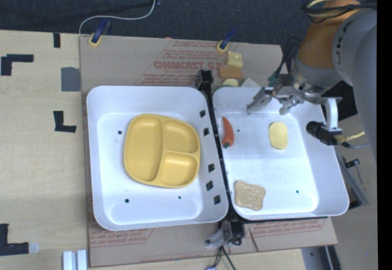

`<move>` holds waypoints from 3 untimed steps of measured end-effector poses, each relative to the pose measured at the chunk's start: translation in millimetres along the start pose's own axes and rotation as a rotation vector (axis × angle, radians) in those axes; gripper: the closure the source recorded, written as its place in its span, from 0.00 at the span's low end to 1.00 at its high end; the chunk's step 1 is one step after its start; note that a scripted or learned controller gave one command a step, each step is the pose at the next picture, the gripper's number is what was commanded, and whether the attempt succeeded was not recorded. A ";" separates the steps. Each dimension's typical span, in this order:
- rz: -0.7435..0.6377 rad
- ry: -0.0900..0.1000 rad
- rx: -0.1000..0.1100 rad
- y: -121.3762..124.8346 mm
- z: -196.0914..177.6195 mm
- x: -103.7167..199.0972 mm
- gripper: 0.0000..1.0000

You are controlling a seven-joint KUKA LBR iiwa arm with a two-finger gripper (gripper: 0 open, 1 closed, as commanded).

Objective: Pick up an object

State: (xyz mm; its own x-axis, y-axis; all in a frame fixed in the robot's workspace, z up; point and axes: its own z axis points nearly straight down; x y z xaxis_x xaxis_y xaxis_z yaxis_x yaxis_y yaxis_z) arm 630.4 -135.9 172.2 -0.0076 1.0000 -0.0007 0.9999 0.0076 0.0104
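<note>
Two bins (pixel 98 140), one yellow plate (pixel 162 150), carrot (pixel 227 131), potato (pixel 278 136), cracker (pixel 250 195); "CHEMCAST" cardboard (pixel 177 62); gripper (pixel 273 101) jaws spread, empty.

Your arm (pixel 343 36) enters from the right, its orange band uppermost and the grey wrist angled down to the left. Your tool (pixel 271 101) hangs low with its two fingers spread apart, nothing between them.

Wooden bench (pixel 37 158) under a cardboard sheet (pixel 177 60) bearing two white bins (pixel 104 103) side by side.
</note>
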 end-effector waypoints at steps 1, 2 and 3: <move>0.002 0.002 0.011 13.0 12.1 40.1 0.00; 0.007 -0.002 0.011 -6.7 91.0 36.9 0.00; 0.005 -0.001 0.010 -5.4 77.5 37.5 1.00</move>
State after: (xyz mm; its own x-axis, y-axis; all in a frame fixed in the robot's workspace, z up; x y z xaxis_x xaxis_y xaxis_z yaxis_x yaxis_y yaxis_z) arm 625.6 -98.4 94.7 -0.0026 1.0000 -0.0014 1.0000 0.0026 -0.0001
